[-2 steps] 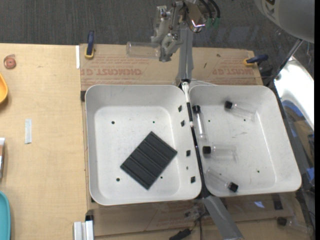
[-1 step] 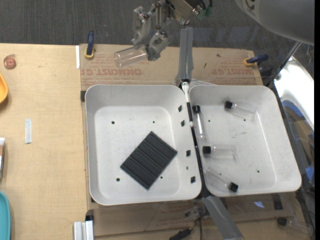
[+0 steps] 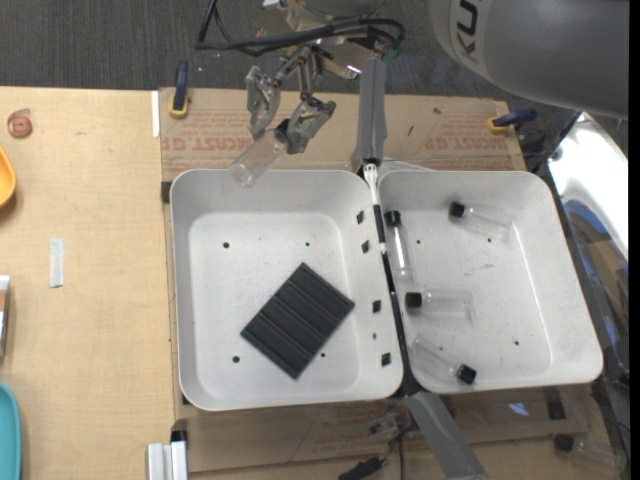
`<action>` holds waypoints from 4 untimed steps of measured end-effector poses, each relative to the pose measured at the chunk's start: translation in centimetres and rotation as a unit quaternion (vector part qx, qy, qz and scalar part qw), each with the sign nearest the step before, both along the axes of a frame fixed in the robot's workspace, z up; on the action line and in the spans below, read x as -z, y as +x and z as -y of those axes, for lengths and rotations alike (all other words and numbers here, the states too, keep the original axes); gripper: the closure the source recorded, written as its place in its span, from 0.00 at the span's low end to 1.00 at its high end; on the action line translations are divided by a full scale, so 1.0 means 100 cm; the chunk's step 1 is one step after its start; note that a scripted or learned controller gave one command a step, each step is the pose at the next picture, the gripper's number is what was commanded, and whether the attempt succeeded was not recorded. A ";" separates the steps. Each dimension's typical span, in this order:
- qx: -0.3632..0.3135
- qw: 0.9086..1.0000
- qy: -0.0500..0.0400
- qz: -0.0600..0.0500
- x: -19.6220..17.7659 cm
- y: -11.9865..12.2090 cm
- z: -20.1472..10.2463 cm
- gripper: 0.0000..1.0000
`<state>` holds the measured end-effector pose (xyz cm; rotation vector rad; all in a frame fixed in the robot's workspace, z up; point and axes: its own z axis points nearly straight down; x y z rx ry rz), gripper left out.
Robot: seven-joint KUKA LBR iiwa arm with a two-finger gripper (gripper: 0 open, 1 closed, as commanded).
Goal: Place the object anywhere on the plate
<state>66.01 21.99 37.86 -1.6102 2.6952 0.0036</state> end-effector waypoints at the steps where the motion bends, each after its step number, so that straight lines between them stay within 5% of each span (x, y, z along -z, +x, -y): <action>1: 0.004 1.000 0.002 0.001 -0.009 0.002 0.002 1.00; 4: 0.012 1.000 0.009 0.006 -0.037 0.007 0.005 1.00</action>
